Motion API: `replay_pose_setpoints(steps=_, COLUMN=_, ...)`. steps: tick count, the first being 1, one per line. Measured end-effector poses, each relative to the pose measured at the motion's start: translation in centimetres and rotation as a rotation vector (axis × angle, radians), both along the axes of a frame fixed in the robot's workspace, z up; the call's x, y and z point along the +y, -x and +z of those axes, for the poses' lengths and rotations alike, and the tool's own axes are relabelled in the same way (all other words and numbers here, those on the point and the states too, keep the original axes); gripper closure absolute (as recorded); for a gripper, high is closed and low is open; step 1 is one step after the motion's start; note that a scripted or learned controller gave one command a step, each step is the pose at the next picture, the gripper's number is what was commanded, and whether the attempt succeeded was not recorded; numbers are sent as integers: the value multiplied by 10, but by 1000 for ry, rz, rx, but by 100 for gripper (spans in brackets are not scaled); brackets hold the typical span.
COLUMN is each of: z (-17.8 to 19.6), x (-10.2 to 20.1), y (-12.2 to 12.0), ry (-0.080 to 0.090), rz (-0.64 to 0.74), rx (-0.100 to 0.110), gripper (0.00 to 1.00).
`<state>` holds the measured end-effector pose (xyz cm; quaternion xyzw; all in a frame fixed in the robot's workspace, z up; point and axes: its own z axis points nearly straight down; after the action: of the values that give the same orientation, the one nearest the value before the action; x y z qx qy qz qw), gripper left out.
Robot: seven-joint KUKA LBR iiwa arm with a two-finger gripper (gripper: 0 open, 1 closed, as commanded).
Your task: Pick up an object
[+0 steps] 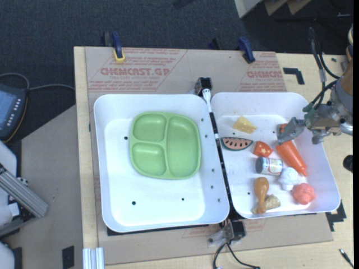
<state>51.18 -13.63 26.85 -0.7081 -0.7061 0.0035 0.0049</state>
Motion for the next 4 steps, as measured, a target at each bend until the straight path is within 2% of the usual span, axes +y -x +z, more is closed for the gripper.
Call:
replay_pose_setpoints(steps=1, z=6, x=0, y=-2, ry=2, rz=3, rx=-13, gripper=0)
replay_pose_setpoints(steps=2, z=-54, x=-6, y=1, ry=0, rz=2, rx=-4, gripper=0)
replay_pose_setpoints(steps=3, z=-111, x=-11, y=11, ry=-1, rz=2, rx=-4, gripper=0)
replay_pose_setpoints(steps=4, z=-156, x=-11, y=6, ry=0, rz=3, rx=-6, gripper=0)
